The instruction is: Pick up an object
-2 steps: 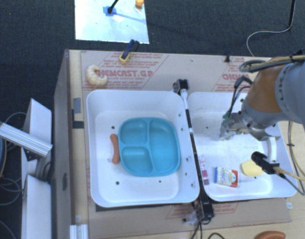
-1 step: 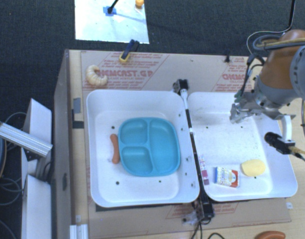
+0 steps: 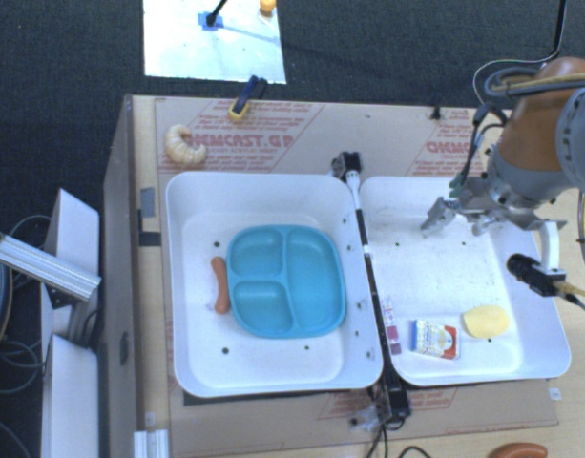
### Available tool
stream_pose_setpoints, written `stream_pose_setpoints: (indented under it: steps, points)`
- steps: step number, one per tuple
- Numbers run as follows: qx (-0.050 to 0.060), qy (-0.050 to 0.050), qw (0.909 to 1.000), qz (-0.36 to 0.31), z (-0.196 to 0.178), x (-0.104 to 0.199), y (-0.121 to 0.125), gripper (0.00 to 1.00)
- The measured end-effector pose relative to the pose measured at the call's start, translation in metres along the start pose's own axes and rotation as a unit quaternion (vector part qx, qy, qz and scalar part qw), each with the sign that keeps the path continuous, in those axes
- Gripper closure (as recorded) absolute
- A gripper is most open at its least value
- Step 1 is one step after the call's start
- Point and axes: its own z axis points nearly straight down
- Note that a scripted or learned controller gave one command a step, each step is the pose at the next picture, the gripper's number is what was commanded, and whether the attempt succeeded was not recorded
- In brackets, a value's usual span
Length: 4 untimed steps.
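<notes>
Near edge, right bin (image 3: 535, 365): a small flat packet (image 3: 435, 338), white with red and orange print, is seen lying on the near floor. Just right of it, apart from it, a rounded yellow lump (image 3: 487, 322) with a smooth matte skin, lemon-like, is noted. A thin printed strip (image 3: 391, 326) is seen against the bin's left wall, close to the divider.

Near-middle, left bin (image 3: 192, 370): a turquoise plastic plate (image 3: 285, 281), rounded-square with three moulded compartments, is set flat at the centre; all three compartments are bare. Just left of the plate, not touching it, an orange-pink sausage shape (image 3: 220, 285) is laid lengthwise near to far.

Both bins are shallow, white, glossy, with rounded corners, and are joined along a dark central seam.

Far part, right bin: the gripper (image 3: 443, 215) is seen above the speckled floor, pointing left. Its metal fingers are apart, with nothing between them. The yellow lump and packet lie well apart from it, nearer and to the right.

Beyond the bins, on the printed cardboard (image 3: 273, 132): a pale ridged curl (image 3: 184, 145), grub-like, is noted far left; a blue-and-yellow tool (image 3: 245, 98) lies at the far edge.
</notes>
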Motion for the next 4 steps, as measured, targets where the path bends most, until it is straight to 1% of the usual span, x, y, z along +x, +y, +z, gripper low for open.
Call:
stream_pose_setpoints:
  steps: [1,2,3,4]
  points:
    - [0.001,0.000,1.0000,0.001,0.087,0.007,-0.008,0.00]
    - [0.001,0.001,1.0000,0.001,0.086,0.026,-0.050,0.00]
    - [0.000,0.000,1.0000,0.000,0.076,0.026,-0.049,1.00]
    - [-0.002,0.000,1.0000,0.000,-0.001,0.010,0.012,1.00]
